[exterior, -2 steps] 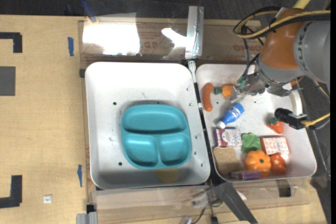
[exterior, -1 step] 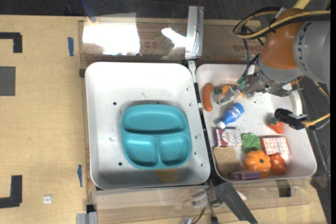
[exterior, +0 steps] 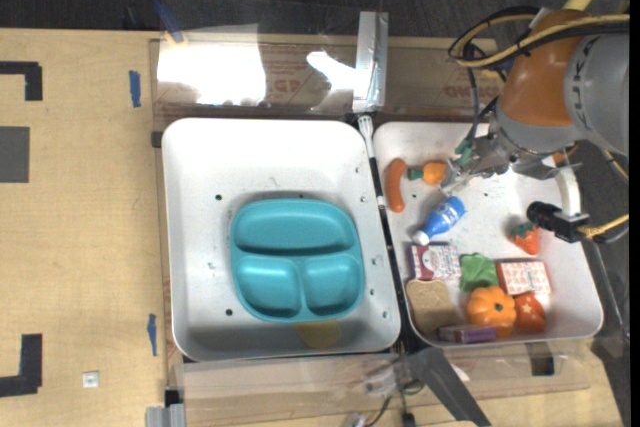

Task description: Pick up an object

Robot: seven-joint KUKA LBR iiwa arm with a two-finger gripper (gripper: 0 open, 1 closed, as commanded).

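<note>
Gripper [exterior: 462, 167] fingers blurred; arm [exterior: 590, 85] cut off at right edge.

No legible text, small cartons [exterior: 435, 262] printed, lettering too blurred to read

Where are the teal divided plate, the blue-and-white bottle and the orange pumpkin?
teal divided plate [exterior: 295, 227]: camera view, on the wide upper compartment.
blue-and-white bottle [exterior: 442, 218]: camera view, on the blue body, right bin.
orange pumpkin [exterior: 490, 307]: camera view, on its rounded top, near the right bin's front wall.
</note>
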